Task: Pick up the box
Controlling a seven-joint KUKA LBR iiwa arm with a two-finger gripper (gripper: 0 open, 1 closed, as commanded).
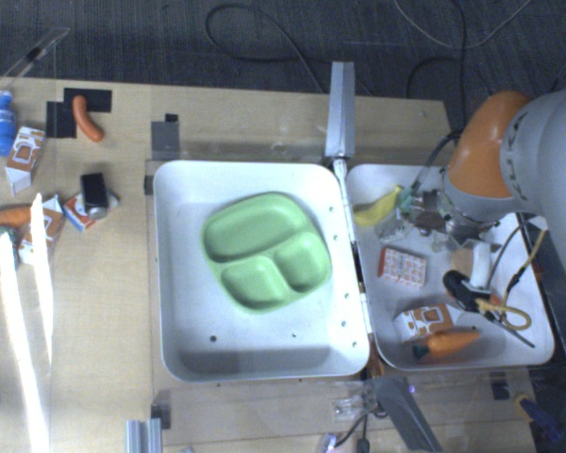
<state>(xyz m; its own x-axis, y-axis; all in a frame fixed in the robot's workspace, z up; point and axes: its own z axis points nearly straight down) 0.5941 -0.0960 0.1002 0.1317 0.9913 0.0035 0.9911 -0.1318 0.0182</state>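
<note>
Box (402, 266) lies clear; end effector (423, 208) (fingers obscured) state cannot be told.

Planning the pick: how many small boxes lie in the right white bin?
2. A flat white box with a red grid print lies mid-bin; a white-and-orange carton sits nearer the front, beside the orange carrot. The grey arm overhangs the bin's back and may hide more.

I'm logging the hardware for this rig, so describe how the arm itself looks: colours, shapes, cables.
The arm is bulky, rounded and light grey, with a glossy orange band above the wrist. Below the band sits a darker metal wrist section with small fittings. Thin dark cables loop along the arm near the wrist. No markings can be made out.
</note>
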